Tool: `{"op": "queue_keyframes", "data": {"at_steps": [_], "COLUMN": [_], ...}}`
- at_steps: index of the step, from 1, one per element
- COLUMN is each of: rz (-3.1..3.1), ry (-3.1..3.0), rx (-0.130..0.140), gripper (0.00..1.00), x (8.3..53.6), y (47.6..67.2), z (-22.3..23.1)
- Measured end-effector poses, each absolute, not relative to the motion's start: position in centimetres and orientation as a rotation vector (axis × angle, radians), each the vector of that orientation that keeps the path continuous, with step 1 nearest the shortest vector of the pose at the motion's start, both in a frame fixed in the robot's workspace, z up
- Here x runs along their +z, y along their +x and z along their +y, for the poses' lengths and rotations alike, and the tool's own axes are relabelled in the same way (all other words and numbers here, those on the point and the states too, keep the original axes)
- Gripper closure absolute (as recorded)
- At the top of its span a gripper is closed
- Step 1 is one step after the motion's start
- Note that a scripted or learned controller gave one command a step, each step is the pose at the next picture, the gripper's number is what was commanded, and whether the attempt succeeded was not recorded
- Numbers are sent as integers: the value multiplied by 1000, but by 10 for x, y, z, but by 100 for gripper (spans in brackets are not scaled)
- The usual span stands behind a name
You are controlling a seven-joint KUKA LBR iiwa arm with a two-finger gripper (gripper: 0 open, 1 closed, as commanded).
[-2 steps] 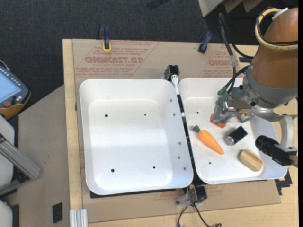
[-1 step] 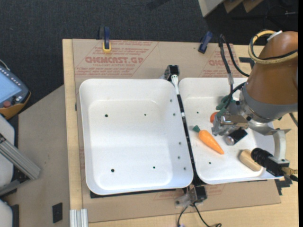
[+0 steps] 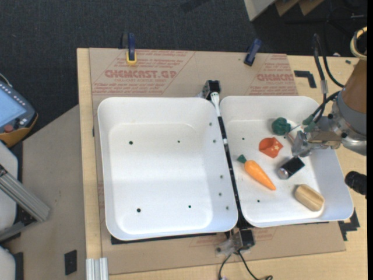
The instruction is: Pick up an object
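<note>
Over right bin (image 3: 332, 156): gripper (image 3: 301, 145) above black block (image 3: 291, 167) | jaw state: cannot tell | beside block: carrot (image 3: 259, 174), red piece (image 3: 270, 147), green piece (image 3: 281, 125), wooden cylinder (image 3: 308, 197)

A single fixed camera looks down at a slant from above the surface (image 3: 175, 69), fairly high, taking in both white bins; the arm (image 3: 355, 107) enters from 3 o'clock.

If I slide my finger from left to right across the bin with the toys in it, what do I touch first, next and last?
Carrot → red block → black object → tan wooden block. The green object overlaps the red block's span, so I leave it out.
</note>
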State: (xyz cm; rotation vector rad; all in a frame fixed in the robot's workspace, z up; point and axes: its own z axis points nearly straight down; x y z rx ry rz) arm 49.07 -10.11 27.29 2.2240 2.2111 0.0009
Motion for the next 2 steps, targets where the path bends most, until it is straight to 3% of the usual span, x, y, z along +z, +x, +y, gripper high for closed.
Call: {"op": "queue_keyframes", "data": {"at_steps": [1, 2], "rz": [2224, 2227], "ry": [2215, 2211], "rx": [4, 6], "gripper": [100, 100], "x": [295, 320], "y": [479, 480], "z": [-24, 49]}}
